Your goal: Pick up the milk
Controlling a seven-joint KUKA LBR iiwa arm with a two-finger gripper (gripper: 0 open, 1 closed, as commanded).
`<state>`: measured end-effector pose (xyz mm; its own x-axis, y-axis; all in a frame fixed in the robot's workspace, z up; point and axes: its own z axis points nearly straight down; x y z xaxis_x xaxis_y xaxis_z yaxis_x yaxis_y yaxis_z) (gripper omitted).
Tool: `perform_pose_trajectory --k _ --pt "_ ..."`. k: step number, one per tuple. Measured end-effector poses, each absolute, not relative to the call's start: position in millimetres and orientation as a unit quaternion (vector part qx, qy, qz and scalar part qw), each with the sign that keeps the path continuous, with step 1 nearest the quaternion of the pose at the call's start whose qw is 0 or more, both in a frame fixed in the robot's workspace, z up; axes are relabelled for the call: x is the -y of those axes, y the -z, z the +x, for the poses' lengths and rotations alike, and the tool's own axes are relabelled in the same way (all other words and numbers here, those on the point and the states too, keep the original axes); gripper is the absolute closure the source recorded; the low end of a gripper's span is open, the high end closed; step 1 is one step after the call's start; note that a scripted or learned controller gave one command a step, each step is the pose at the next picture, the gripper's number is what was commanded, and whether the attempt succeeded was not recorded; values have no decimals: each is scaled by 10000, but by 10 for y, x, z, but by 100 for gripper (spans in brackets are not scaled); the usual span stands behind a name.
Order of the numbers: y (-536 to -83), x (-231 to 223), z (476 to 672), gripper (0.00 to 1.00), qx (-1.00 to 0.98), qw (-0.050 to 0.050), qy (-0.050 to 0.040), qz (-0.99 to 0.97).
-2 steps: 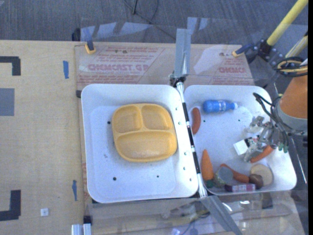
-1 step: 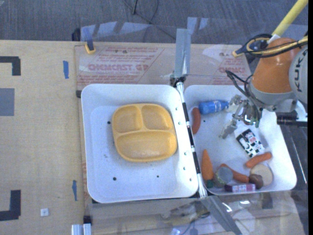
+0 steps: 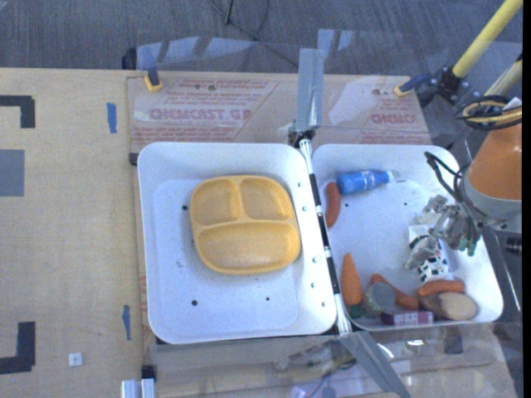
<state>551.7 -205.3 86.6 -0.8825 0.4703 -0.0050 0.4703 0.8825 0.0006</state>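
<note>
A: In the right bin [image 3: 390, 222], where is the milk [image 3: 431, 265] seen?

B: It is seen directly under the gripper [image 3: 437, 235], beside the bin's right wall. No lift is judged made; grasping remains.

A: And the claw?

B: Its spread cannot be told.

We see our arm [image 3: 498, 168] reaching in from the right edge, its orange band showing above the grey wrist. Our gripper [image 3: 433, 243] hangs low at the end of it, pointing down and leftward. Whether its jaws stand apart or together we cannot tell.
</note>
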Motion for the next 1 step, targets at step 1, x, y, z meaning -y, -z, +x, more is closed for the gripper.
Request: perform_pose_trajectory --k 1 --pt "-970 2045 5540 100 -9701 51 -13 2427"
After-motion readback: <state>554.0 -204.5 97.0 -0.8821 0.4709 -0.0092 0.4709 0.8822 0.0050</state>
